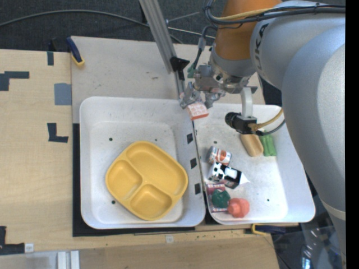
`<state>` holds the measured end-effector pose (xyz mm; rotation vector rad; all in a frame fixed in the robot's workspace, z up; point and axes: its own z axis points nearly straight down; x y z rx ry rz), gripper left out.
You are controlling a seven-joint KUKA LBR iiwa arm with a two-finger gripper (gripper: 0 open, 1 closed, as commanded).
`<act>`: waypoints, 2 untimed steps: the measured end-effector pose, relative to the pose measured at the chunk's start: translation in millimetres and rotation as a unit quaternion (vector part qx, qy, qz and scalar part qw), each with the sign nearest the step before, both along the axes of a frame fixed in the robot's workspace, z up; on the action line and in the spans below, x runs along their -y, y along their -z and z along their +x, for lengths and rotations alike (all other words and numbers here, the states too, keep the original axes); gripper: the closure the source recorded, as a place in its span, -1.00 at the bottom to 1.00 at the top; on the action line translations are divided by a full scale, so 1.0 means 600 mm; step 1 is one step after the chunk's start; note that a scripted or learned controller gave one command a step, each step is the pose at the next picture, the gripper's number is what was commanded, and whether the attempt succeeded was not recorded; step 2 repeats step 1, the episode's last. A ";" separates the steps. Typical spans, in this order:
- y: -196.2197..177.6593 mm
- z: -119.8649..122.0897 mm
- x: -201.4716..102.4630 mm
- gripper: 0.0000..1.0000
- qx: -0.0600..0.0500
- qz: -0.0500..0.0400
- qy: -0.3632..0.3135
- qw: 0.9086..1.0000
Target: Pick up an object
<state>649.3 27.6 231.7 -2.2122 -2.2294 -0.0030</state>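
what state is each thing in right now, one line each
gripper: raised above the bins' divider, shut on small red-and-white object
small red-and-white object: held, lifted
yellow tray: flat in left bin, compartments bare
black-and-white toy: lying in right bin
red ball: resting in right bin

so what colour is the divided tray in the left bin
Yellow; the divided tray shows plainly in the camera view.

A robotics lab; taped wooden bench (33, 150), two white bins (90, 167), aluminium camera post (160, 32), loose cables (84, 13).
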 end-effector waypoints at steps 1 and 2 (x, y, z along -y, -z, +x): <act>0.013 0.015 -0.102 1.00 -0.001 0.000 0.000 1.000; 0.013 0.015 -0.102 1.00 -0.001 0.000 0.000 1.000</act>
